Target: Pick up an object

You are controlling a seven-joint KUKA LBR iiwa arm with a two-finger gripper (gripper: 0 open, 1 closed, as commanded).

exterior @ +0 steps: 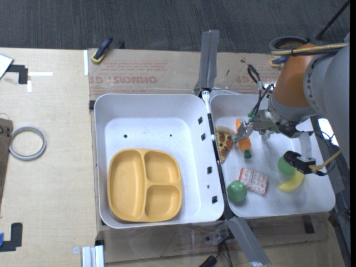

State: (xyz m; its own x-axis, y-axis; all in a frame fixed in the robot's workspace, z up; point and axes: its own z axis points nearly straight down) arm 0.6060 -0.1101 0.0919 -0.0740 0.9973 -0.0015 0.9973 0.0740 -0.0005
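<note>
My gripper is low in the right bin, near its back left part, on the end of the grey arm with the orange band. Its tip sits right at a small orange toy piece, with a small dark green piece just in front. A pizza slice toy lies to the left against the bin's wall. Closer to the front are a pink wafer packet, a green round fruit, a green ball and a yellow banana.
The left bin holds a yellow divided plate. A grey divider post stands between the bins at the back. A tape roll lies on the bench at the far left. Cables hang by the arm's wrist.
</note>
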